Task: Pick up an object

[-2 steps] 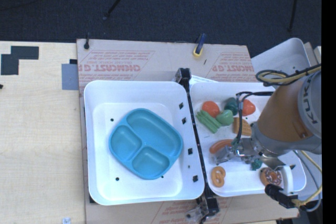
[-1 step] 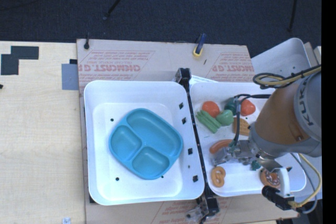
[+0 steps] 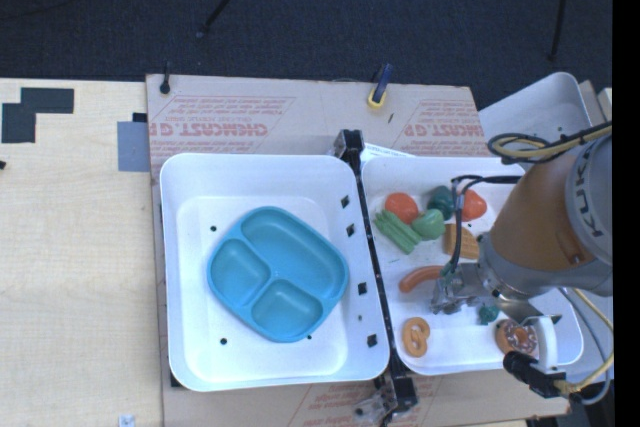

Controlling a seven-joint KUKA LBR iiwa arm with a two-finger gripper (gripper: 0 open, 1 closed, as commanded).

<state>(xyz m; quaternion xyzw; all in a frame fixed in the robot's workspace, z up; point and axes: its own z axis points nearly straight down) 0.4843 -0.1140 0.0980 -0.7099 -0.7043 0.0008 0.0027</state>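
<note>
half-hidden toys [image 3: 455,240], arm [image 3: 545,225] covering bin [image 3: 400,355]

One fixed camera above the bench [image 3: 80,245], looking down at a slant, both bins framed, moderately near

From my seat, both white bins [image 3: 262,177] look like smooth plastic with a soft sheen. The blue divided plate [image 3: 277,272] in the left one is plastic too, slightly glossy. The toy foods in the right bin, such as the orange tomato [image 3: 402,206], look like glossy plastic. The board [image 3: 260,120] under the bins reads as matt brown cardboard, printed. The bench top [image 3: 70,255] looks like pale, matt wood. The arm's band [image 3: 540,215] is smooth orange with a dull shine.
</note>
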